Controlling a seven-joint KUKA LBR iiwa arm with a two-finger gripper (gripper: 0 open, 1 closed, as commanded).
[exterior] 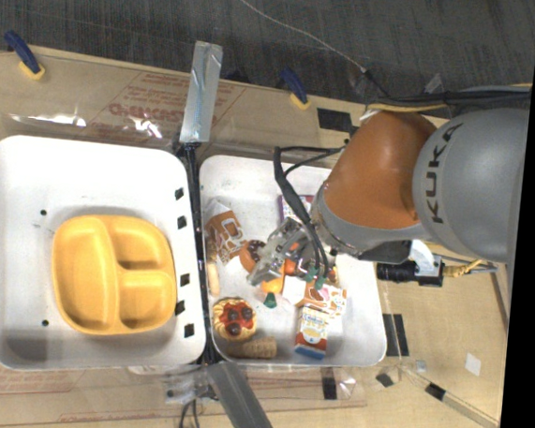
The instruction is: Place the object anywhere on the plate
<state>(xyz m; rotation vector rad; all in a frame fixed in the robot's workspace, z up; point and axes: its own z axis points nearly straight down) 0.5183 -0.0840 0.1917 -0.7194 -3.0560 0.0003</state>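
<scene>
A yellow plate [111, 271] with divided compartments lies in the left bin [18, 166]. The right bin [243, 173] holds several small toy food items. My gripper [273, 258] hangs low over the middle of that bin, among the items, close to an orange piece [250, 252] and a small green and orange piece [270, 300]. The arm's orange band [376, 177] and grey body cover the bin's right part.
In the right bin lie a brown packet [222, 229], a round pastry with red berries [235, 317], a tan roll [256, 349] and a printed carton [316, 320]. Grey tape strips [201, 94] cross the divider between bins. Cables run by the wrist.
</scene>
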